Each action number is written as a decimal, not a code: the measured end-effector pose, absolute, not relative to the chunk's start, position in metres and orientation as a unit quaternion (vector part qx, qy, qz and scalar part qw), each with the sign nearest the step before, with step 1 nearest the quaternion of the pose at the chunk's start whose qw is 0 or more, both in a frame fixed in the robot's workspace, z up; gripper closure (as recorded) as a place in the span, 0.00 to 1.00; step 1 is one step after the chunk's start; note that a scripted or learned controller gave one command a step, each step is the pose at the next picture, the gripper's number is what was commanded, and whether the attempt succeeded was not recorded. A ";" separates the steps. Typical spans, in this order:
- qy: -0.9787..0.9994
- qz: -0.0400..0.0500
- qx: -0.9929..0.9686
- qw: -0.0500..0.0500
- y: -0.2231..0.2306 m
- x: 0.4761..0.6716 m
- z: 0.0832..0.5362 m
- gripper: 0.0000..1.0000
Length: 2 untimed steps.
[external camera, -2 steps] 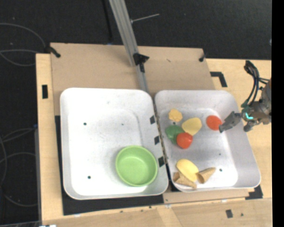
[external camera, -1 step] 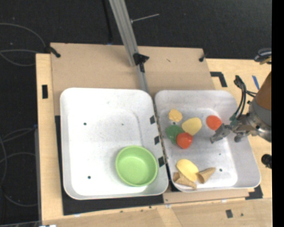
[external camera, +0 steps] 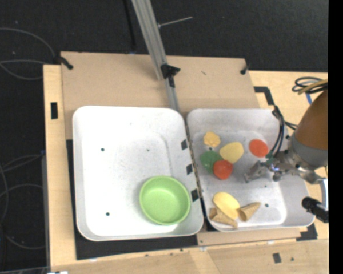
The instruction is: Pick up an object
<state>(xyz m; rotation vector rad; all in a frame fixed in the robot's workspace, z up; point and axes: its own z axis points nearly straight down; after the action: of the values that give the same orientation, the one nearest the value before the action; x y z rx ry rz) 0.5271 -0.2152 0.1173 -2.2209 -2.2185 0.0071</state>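
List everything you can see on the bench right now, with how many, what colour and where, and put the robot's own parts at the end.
white bins: 2, white, side by side on the bench
bowl: 1, light green, front right corner of the left bin
yellow pieces: 3, yellow, right bin; two near the middle, one larger at the front
green piece: 1, green, right bin, by the left wall
red piece: 1, red, right bin, beside the green piece
orange-red piece: 1, orange-red, right bin, toward the right side
tan pieces: 2, tan, front of the right bin beside the large yellow one
metal pole: 1, grey, rising behind the bins
cables: several, dark, on the floor at left
arm: 1, grey and orange, reaching in from the right
gripper: 1, grey, low over the right bin's right half
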 end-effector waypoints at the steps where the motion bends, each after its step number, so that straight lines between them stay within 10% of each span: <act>1: -0.706 0.002 -0.708 -0.001 -0.217 0.527 0.100 0.00; 2: -0.705 -0.001 -0.709 -0.003 -0.217 0.528 0.112 1.00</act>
<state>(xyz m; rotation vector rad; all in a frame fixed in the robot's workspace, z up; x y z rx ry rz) 0.5284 -0.2173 0.1121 -2.2318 -2.2186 -0.0026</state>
